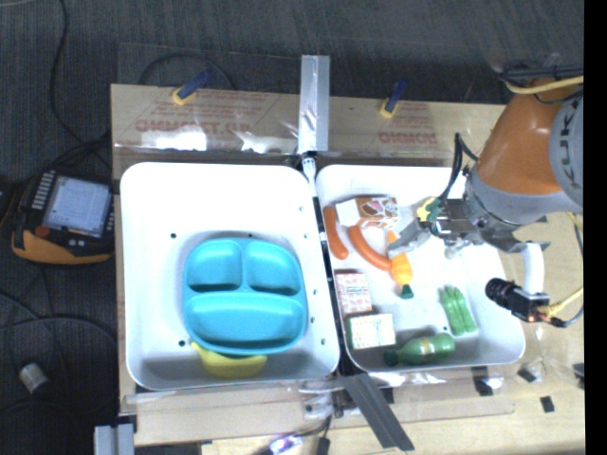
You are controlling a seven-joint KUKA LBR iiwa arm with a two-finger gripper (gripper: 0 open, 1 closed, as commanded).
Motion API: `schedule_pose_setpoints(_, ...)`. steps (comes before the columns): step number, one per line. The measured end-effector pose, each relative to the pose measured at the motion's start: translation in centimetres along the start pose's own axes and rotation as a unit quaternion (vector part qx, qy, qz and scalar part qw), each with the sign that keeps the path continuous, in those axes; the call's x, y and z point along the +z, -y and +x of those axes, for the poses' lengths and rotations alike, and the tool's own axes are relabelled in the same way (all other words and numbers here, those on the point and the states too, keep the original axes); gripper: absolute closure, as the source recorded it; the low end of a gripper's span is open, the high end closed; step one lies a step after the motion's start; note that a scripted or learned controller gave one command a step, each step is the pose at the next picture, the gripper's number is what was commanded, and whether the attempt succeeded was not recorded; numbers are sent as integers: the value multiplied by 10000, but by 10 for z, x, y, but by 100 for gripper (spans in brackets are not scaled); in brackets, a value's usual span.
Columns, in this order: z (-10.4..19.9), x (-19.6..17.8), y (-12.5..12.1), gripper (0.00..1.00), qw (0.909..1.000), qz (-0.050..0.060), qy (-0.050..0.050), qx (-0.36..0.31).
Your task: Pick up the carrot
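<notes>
1. Carrot [402, 271]: right bin [493, 344], mid-area, just under gripper [410, 240]; whether fingers are released or clenched, cannot tell.
2. Blue tray [245, 292] in left bin [152, 207].
3. Sausages [365, 248] just left of carrot, boxes [353, 292] lower left, green bottle [422, 350], green pod [458, 311].

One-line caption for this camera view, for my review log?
Arm's pincer hovers at the carrot in the right bin; blue tray sits in the left bin.
</notes>
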State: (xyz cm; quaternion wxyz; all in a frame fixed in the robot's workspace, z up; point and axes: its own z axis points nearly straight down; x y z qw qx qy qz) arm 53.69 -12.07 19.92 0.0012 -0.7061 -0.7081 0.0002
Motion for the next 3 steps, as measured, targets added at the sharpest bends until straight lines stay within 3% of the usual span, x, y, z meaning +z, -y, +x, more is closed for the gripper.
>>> schedule_pose_setpoints(1, -56, 101, -20, 0, 9990, 0, 8, 441)
schedule_pose_setpoints(2, -54, 93, -21, 100, 9991, 8, -10, 433)
schedule_pose_setpoints(3, -20, -51, 15, 100, 9991, -9, 7, -414)
